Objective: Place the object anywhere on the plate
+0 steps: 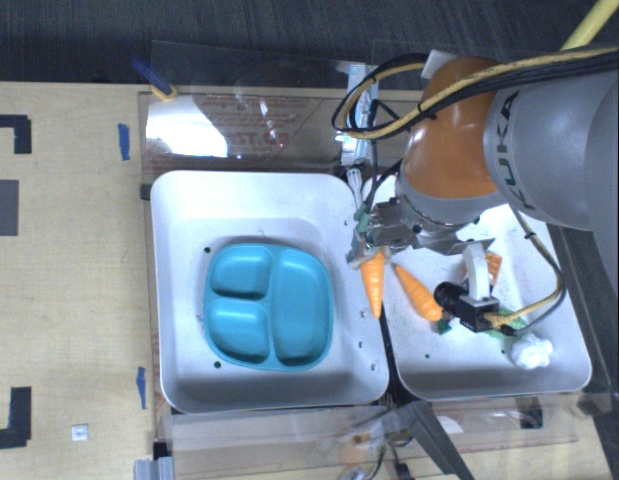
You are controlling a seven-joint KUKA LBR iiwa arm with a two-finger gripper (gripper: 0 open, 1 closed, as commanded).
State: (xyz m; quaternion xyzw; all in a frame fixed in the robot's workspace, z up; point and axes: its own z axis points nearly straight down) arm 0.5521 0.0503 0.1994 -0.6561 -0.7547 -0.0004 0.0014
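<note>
Orange carrot (373, 284) hangs below fingers (365, 251) mostly hidden by the wrist; their spread is unclear.

Partial white letters "UK" on the grey arm (549, 158).

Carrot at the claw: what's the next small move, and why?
Probably carry it left, toward the blue plate. One carrot hangs point-down right under the claw, over the seam between the two bins, and looks gripped at its top, though the contact is hard to see. The plate lies in the left bin; a second carrot lies in the right bin.
</note>
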